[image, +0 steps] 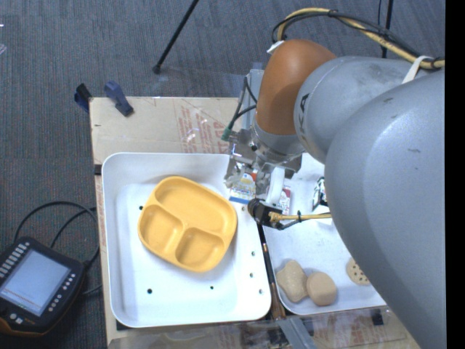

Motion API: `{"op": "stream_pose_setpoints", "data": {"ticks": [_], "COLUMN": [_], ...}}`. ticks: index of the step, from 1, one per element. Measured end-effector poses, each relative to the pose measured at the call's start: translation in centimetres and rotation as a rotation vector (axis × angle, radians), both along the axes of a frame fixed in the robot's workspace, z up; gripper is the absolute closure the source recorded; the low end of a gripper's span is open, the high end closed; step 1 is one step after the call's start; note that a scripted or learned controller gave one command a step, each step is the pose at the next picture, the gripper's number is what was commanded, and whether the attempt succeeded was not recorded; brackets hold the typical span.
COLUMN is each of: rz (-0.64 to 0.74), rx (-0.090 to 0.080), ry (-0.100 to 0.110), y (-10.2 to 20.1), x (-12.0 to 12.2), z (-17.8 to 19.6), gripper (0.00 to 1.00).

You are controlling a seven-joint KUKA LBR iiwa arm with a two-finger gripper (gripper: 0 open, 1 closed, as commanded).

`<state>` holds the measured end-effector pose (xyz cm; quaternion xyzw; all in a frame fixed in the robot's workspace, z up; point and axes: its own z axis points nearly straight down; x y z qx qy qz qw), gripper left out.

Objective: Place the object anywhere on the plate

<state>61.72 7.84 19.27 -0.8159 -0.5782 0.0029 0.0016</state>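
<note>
A yellow plate (187,222) with three compartments lies in the left white bin (123,267), and nothing rests on it. My gripper (254,182) hangs over the seam between the two bins, just right of the plate's upper right rim. A small white and blue thing (243,188) shows right at the gripper's tip. Whether it is held or lies underneath cannot be told. The wrist and the arm's large grey body hide much of the right bin.
Two tan bread-like lumps (293,279) (321,288) lie at the front of the right bin (320,253), with a round speckled biscuit (357,270) partly under the arm. A handheld controller (33,286) sits on the floor at the left.
</note>
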Motion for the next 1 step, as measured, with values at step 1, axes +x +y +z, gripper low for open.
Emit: {"op": "stream_pose_setpoints", "data": {"ticks": [1], "rz": [0.000], "rx": [0.000], "ry": [0.000], "y": [-0.03], "x": [0.01], "z": [0.01], "gripper": [0.00]}}
